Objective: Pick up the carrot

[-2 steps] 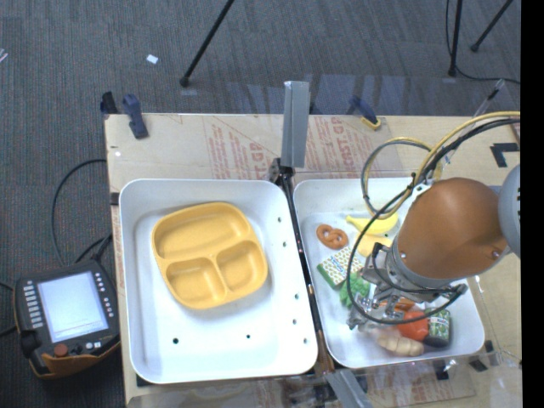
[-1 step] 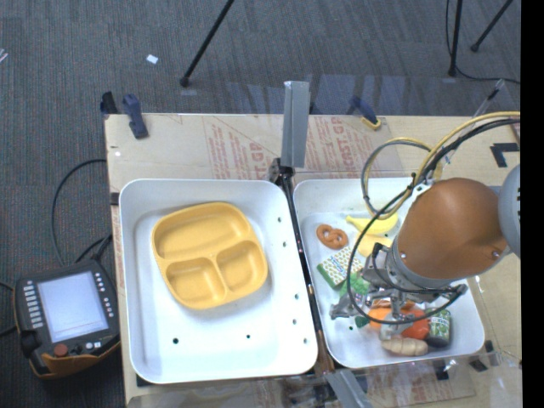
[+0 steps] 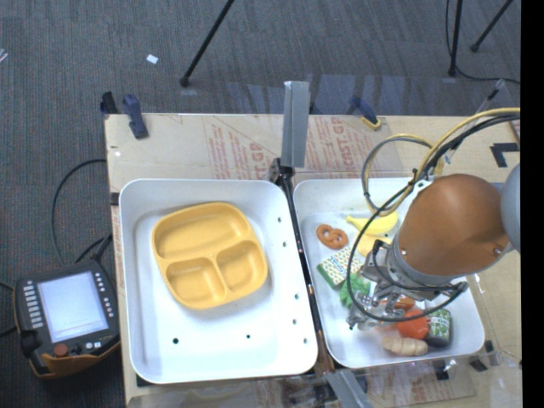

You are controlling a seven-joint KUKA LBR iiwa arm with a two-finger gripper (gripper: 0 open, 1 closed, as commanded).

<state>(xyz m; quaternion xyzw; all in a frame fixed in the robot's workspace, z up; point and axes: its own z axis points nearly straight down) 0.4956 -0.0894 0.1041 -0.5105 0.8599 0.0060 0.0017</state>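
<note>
The arm comes in from the right edge and hangs over the lower right of the frame, orange band facing up at the camera. Wrist points pretty much straight down, cables looping off it toward the upper right. The gripper sits tucked underneath.

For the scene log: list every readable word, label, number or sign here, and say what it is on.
Red print on the cardboard sheet under the bins: too blurred and upside down to read.
Green-and-white packet in the right bin: print too small.
Pendant screen: blank glare, button labels illegible.
</note>
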